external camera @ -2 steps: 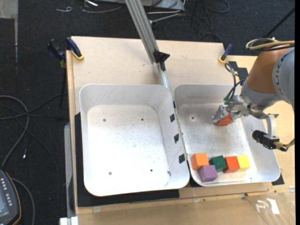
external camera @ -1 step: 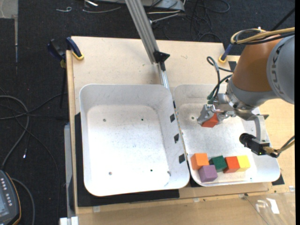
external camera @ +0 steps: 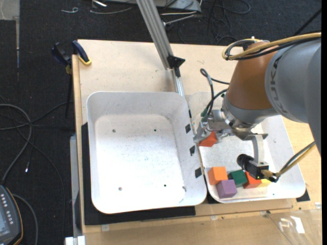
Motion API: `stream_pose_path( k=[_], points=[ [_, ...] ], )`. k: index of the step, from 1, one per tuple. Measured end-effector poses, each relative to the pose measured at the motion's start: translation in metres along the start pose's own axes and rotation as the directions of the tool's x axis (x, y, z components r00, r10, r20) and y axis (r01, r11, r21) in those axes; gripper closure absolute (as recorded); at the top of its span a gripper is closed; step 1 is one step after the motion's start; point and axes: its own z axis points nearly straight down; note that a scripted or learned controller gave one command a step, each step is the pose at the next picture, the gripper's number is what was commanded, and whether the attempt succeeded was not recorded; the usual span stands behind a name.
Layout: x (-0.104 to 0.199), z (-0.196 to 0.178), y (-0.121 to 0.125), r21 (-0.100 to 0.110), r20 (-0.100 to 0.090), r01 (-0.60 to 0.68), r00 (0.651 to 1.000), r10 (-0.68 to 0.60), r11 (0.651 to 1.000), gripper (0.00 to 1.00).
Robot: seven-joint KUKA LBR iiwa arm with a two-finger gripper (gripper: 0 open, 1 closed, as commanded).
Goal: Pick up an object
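red-orange block (external camera: 208,141) sits in the right bin (external camera: 284,182), near that bin's left wall and about halfway along it, directly under the tip of the gripper (external camera: 208,135). what shows of it is a small wedge-like patch, a little wider across the view than it is deep, its broader end toward the right. the gripper hides its upper part, so its true long axis and which way it points cannot be made out. whether it rests on the bin floor or is lifted off it is also unclear.

the gripper touches or overlaps the block from above. whether the claw is wide, narrow or closed on the block cannot be told from this angle, since the wrist and the block blur together there.

the arm (external camera: 255,86) comes in from the right and its orange band and grey body cover much of the right bin's far half and its right side.

toward the near edge of the same bin, well apart from the red-orange block, four small blocks cluster: an orange cube (external camera: 218,174), a green cube (external camera: 238,177) just to its right, a purple cube (external camera: 227,188) in front of and touching or nearly touching both, and a red block (external camera: 252,180) beside the green one, partly hidden by robot hardware.

the left bin (external camera: 133,152) lies alongside on the pale bench (external camera: 122,70).
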Motion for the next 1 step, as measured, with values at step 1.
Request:
stream_pose_path(
  k=[1],
  points=[
    [0.074,-0.0167,0.0204,-0.005,0.001,0.001,1.0,-0.001,1.0,1.0]
  ],
)
